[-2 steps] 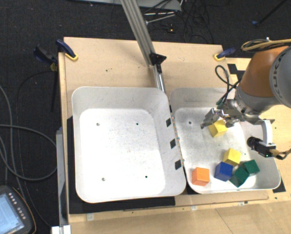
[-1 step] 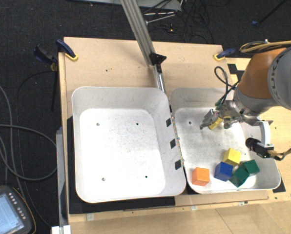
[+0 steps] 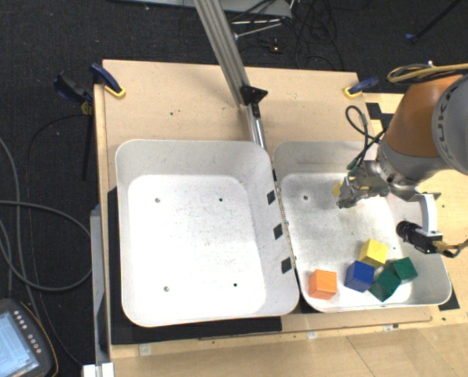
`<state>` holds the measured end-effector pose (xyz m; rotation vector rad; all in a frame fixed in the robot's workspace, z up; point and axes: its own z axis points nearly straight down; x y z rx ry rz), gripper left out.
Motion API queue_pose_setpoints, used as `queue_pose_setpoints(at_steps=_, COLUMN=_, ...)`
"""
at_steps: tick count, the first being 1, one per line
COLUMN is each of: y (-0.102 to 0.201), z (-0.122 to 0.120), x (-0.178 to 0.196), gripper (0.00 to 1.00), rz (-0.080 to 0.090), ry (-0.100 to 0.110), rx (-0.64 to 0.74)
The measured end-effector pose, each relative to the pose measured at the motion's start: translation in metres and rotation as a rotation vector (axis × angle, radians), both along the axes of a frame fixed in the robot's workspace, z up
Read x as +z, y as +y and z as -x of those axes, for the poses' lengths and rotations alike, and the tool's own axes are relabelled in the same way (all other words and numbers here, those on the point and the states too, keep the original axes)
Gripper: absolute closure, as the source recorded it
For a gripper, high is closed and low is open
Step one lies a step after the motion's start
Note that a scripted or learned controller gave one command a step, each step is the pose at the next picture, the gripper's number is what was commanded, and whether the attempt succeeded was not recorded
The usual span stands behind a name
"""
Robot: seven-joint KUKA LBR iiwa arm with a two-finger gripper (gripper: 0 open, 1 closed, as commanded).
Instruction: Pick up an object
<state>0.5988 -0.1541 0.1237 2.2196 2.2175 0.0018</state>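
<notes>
My gripper hangs over the upper middle of the right bin, pointing down and to the left. A small yellow bit shows right against its left side; I cannot make out whether it is held. Near the bin's front right corner lie an orange block, a blue block, a yellow block and two green blocks, bunched close together. The gripper is well behind and left of that cluster.
The left bin sits beside the right one on the wooden bench. A grey metal pole slants in from the top to the gap between the bins. Cables trail from the arm's wrist over the right bin's right rim.
</notes>
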Motion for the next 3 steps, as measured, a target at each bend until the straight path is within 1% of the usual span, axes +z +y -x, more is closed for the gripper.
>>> queue_pose_setpoints(at_steps=1, y=-0.008, z=-0.007, x=0.049, gripper=1.00, rz=0.000, ry=-0.003, rx=0.001)
queue_pose_setpoints(at_steps=2, y=-0.008, z=-0.009, x=0.086, gripper=1.00, rz=0.000, ry=-0.002, rx=0.003)
queue_pose_setpoints(at_steps=3, y=0.035, z=-0.020, x=0.087, gripper=1.00, rz=-0.003, ry=0.001, rx=0.008)
